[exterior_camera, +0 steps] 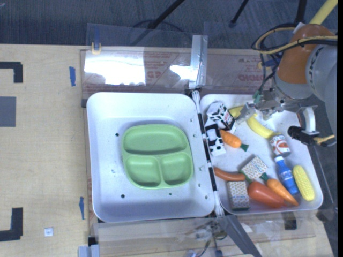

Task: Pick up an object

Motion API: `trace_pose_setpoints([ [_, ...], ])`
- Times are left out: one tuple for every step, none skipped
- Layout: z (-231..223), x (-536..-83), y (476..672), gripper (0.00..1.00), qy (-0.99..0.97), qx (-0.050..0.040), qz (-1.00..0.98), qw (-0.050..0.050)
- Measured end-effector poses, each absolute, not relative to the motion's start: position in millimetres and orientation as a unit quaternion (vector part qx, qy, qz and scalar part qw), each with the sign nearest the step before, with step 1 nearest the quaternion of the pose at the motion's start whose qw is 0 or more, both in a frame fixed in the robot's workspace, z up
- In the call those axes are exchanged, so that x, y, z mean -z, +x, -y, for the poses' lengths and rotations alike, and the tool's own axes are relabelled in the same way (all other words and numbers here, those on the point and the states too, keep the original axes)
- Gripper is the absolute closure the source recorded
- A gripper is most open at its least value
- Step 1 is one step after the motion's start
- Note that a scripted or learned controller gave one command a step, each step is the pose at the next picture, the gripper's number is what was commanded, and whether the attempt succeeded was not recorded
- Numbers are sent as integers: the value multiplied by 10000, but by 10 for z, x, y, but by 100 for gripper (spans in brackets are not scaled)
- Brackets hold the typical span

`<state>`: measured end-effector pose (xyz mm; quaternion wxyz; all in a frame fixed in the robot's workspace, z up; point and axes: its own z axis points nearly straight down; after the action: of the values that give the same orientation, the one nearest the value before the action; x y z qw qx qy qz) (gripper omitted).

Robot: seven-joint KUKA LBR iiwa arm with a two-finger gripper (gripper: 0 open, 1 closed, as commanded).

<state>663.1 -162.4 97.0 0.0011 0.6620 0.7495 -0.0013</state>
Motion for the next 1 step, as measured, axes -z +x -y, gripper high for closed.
trace_pose_setpoints([
  [1622, -1073, 6627, 100, 6615, 23, -7499, -3],
])
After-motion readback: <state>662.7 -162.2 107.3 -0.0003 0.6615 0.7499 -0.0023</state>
